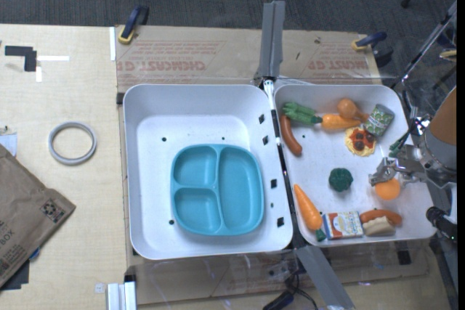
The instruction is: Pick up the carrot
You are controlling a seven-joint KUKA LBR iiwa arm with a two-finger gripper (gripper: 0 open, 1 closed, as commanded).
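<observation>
An orange carrot (336,122) with a green leafy top (299,112) lies across the far part of the right bin (320,160). A second plain orange carrot (306,207) lies along that bin's left wall near the front. My gripper (383,175) hangs at the bin's right side, directly over a small orange fruit (389,190). It is well to the right of both carrots and touches neither.
The right bin also holds a red sausage (291,136), broccoli (340,179), pizza slice (361,141), green can (379,118), a small carton (343,224) and a hot dog (381,220). A blue divided plate (218,189) sits in the left bin (145,156).
</observation>
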